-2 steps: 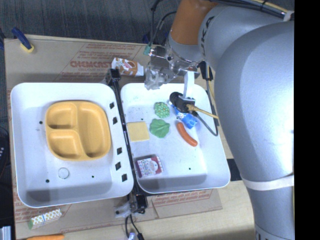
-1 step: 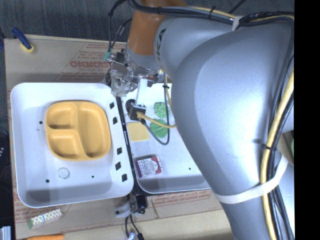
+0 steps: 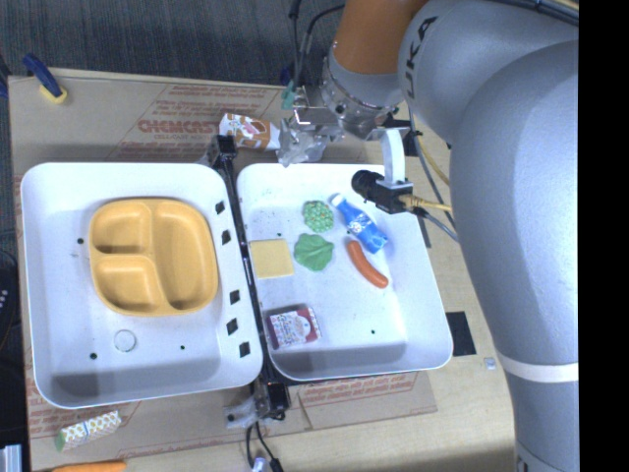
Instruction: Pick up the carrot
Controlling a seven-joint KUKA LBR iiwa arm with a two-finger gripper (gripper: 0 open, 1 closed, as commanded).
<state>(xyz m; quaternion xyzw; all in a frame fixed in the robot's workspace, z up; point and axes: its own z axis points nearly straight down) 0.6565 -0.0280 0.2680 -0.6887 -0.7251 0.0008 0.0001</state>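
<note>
**A:** Let us go from the left. In the left shallow white plastic bin [image 3: 39, 264] lies a yellow plastic plate with three compartments [image 3: 152, 254]. It is far from the work, so I see no danger there.

**B:** Agreed. And the right shallow white plastic bin [image 3: 418, 308]?

**A:** Near its left wall there is a flat pale yellow square, like a cheese slice [image 3: 271, 259], and below it a small dark red packet [image 3: 293, 326]. More to the middle are a round green bumpy piece [image 3: 316, 214] and a flat green leaf shape [image 3: 314, 252]. Then comes a small blue and white bottle [image 3: 358, 224], lying tilted.

**B:** Where is the target?

**A:** The small orange carrot [image 3: 368, 265] lies on the bin floor, just beside the lower end of the bottle, towards the right wall. Nothing holds it.

**B:** And the tool?

**A:** The metal two-finger gripper [image 3: 300, 146] hangs over the far edge of the right bin, well apart from the carrot. If it is spread or pressed together I cannot tell; this part is blurred.

**B:** So what can fail?

**A:** I think the bottle is the main risk. It is so near that a finger may land on it and push it, or pinch it instead. Also the carrot is thin and rounded, so it may roll or slip out if the grasp is not across its middle.
</note>
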